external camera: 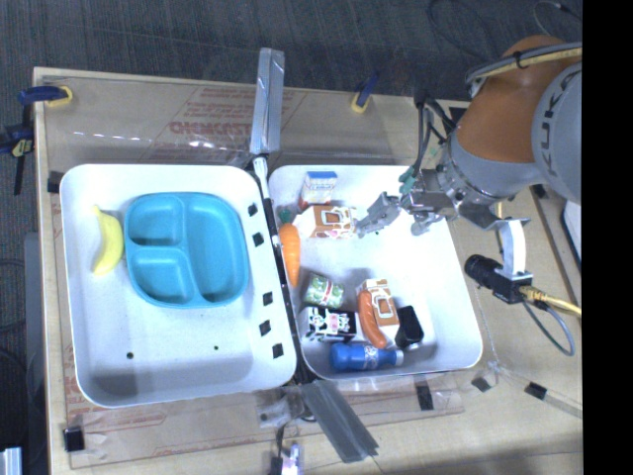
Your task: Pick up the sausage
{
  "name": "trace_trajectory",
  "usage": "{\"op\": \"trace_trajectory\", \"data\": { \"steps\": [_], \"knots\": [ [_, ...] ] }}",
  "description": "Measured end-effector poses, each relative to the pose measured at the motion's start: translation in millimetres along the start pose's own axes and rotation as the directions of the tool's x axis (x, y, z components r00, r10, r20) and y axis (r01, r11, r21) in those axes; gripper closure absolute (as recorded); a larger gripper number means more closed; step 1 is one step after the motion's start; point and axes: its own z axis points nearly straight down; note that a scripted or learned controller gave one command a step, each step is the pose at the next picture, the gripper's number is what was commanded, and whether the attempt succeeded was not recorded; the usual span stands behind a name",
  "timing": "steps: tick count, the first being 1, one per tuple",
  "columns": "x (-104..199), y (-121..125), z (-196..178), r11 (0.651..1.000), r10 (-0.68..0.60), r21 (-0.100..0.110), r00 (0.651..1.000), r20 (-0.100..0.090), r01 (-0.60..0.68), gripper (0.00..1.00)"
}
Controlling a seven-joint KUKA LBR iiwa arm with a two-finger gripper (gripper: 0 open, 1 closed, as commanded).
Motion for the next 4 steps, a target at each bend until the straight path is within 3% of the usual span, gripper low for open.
{"op": "trace_trajectory", "data": {
  "steps": [1, 2, 3, 4],
  "knots": [
    [-15, -1, -122, 0.986, 0.164, -0.003, 0.986, 0.0, -0.164, 0.0],
    [-19, -45, 6, 0.992, 0.129, -0.002, 0.992, 0.002, -0.129, 0.0],
    [-9, -59, 144, 0.999, 0.04, -0.03, 0.999, 0.006, -0.04, 0.0],
    [20, -49, 5, 0.994, 0.107, -0.004, 0.994, 0.0, -0.107, 0.0]
  ]
}}
